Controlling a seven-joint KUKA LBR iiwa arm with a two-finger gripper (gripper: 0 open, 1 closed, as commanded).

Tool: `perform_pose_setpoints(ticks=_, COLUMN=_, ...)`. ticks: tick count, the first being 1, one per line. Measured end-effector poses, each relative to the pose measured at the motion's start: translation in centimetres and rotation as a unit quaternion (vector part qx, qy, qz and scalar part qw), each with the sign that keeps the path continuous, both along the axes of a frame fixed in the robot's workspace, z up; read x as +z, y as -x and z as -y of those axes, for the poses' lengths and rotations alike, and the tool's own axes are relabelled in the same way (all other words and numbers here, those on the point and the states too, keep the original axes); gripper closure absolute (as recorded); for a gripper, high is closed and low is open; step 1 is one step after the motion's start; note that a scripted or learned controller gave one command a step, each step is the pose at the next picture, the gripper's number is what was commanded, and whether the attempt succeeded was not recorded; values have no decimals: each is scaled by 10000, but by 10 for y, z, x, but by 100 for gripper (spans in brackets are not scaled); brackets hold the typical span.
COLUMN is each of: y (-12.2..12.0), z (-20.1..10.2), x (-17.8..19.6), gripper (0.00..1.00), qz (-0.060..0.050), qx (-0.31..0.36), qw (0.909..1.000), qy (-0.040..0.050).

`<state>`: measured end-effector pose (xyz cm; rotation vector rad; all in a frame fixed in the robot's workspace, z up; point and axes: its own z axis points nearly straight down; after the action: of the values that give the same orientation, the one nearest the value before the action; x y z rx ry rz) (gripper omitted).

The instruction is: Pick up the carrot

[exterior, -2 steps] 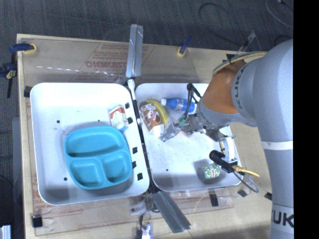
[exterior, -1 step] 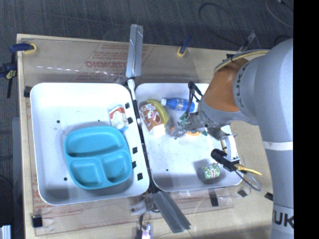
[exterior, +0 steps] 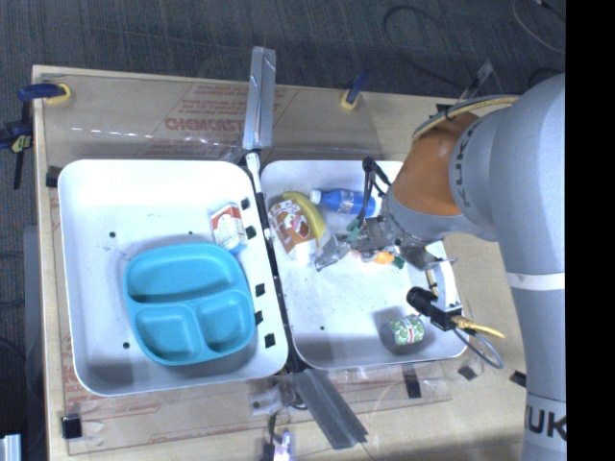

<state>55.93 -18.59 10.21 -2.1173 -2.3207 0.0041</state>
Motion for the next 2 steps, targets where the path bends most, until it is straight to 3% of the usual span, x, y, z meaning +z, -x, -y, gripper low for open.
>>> perform_pose_setpoints(ticks=1, y=-56, z=17, x=-10, gripper=0, qz=3, qx=-453, qw=9990, qy=-7)
perform_pose_setpoints(ticks=2, y=-6, z=24, x=-11, gripper=0, qz=-6, qx=-293, qw=9996, qy=-14)
